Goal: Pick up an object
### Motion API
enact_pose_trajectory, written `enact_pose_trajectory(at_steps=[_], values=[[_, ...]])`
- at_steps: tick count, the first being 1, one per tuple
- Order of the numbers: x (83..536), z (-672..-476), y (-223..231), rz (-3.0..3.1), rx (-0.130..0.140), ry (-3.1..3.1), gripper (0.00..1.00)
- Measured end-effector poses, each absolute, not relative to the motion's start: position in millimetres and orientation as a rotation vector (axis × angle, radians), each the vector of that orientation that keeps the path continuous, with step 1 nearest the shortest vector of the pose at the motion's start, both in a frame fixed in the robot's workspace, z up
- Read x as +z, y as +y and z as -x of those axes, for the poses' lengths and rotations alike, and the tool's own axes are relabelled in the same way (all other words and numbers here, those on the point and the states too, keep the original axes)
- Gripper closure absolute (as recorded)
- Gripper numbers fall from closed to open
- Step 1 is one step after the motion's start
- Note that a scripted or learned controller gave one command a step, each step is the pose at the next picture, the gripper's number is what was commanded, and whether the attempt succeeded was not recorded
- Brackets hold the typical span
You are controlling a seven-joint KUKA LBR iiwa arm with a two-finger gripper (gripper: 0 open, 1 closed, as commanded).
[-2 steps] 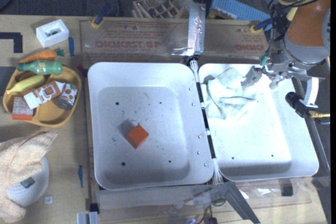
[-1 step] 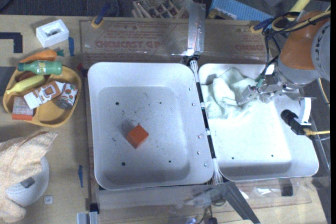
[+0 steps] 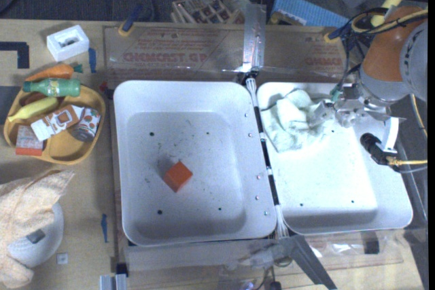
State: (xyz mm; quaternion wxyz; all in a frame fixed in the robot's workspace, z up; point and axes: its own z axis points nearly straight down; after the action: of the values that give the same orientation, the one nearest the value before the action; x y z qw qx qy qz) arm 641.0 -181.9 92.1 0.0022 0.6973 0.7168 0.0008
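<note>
An orange cube [image 3: 178, 176] lies in the left bin [image 3: 136, 105], a little left of its middle. A crumpled white and pale green cloth [image 3: 288, 120] sits in the far left corner of the right bin [image 3: 340, 193]. My gripper [image 3: 326, 113] is low in the right bin, at the cloth's right edge, and seems to touch it. The grey arm with its orange band [image 3: 386, 54] comes in from the right, above the bin's far right corner.
A yellow bowl [image 3: 68, 153] of toy food stands left of the bins, with a small white box [image 3: 68, 42] behind it. A pale cloth bag [image 3: 30, 214] lies at the lower left. A clear plastic wall [image 3: 183, 54] runs behind the bins.
</note>
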Motion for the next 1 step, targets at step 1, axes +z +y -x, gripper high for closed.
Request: enact_pose_trajectory(at_steps=[1], values=[[101.1,-642.3,-181.9,-2.185,0.005,2.247,1.00]])
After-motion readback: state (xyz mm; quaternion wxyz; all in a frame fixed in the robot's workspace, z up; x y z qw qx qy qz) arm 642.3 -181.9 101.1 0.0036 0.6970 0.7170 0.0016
